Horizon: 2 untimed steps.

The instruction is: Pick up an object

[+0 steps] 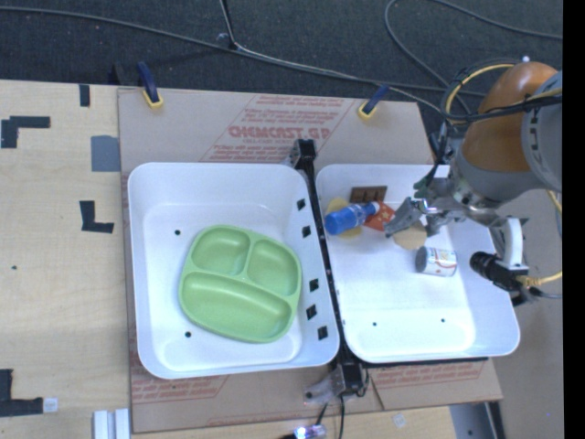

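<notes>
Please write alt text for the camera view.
The end effector hovers over small items in the right bin: a blue bottle, a brown block, a small can. The left bin holds a green divided plate.

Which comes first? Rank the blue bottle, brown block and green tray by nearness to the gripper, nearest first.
1. Blue bottle, right bin, just left of the gripper.
2. Brown block, right bin's far edge, close behind the bottle.
3. Green tray, left bin.

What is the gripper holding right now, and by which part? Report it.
It cannot be told. The gripper sits low in the right bin among the blue bottle and a tan item, but nothing shows clearly between its fingers.
</notes>
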Tool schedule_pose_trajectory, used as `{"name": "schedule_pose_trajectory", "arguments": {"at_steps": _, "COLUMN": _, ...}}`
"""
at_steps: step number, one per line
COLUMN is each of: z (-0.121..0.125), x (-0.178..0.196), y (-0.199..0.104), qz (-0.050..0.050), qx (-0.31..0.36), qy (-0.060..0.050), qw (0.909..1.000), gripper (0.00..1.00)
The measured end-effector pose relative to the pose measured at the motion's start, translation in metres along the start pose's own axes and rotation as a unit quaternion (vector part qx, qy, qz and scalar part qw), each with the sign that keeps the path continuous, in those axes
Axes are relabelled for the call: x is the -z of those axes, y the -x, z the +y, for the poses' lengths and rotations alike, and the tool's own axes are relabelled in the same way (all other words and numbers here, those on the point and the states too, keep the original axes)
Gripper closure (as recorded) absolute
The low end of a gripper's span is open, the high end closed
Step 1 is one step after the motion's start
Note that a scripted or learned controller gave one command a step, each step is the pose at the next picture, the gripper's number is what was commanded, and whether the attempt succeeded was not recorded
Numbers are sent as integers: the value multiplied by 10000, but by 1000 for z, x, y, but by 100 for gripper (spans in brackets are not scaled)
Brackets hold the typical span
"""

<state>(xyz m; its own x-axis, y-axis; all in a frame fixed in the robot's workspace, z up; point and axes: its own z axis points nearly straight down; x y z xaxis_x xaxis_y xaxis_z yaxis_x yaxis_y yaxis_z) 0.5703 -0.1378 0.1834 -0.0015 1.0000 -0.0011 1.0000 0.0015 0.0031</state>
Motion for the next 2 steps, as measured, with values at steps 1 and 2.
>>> {"name": "schedule_pose_trajectory", "arguments": {"at_steps": 1, "z": -1, "x": 44, "y": -5, "qz": 1, "qx": 2, "qy": 2, "qw": 10000, "gripper": 100}}
{"name": "schedule_pose_trajectory", "arguments": {"at_steps": 2, "z": -2, "x": 35, "y": -63, "qz": 11, "qx": 24, "qy": -22, "qw": 10000, "gripper": 100}}
